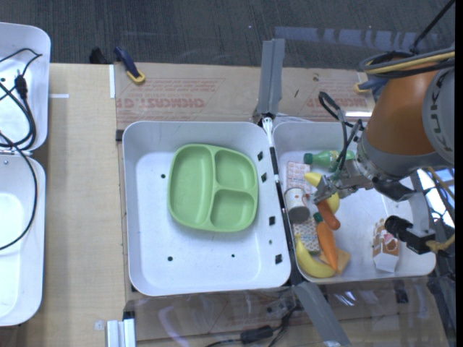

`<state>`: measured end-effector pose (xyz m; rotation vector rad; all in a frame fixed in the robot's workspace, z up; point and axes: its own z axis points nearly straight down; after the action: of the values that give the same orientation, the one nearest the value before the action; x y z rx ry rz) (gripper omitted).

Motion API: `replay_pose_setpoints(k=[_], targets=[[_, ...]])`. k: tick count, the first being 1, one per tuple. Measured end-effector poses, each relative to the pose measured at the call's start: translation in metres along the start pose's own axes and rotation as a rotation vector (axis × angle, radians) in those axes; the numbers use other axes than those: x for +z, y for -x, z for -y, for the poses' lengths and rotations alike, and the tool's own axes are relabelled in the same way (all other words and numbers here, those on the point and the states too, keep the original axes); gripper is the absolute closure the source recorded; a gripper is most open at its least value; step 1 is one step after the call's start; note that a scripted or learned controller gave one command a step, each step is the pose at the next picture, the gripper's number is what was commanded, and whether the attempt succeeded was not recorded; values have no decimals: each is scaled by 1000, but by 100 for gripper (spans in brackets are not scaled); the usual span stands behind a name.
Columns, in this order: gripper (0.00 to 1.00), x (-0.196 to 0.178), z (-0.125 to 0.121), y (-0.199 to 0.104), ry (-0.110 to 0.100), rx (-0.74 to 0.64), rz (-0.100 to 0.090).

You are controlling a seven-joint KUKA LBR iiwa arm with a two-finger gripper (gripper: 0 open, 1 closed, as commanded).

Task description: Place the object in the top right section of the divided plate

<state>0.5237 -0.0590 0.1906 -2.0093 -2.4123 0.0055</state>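
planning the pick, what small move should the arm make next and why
Probably lower the hand a little onto the pile in the right bin. It hangs just above the carrot and banana, while the green plate in the left bin holds nothing.

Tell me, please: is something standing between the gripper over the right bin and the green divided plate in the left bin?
Yes. The gripper is over the toys in the right bin; the divided plate lies in the left bin. Between them run the two bins' adjoining walls, a low ridge to lift over. Nothing lies on the plate.
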Motion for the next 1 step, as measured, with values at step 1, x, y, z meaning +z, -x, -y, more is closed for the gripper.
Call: replay_pose_setpoints(k=[1], targets=[[100,0,8,-78,1,-274,0]])
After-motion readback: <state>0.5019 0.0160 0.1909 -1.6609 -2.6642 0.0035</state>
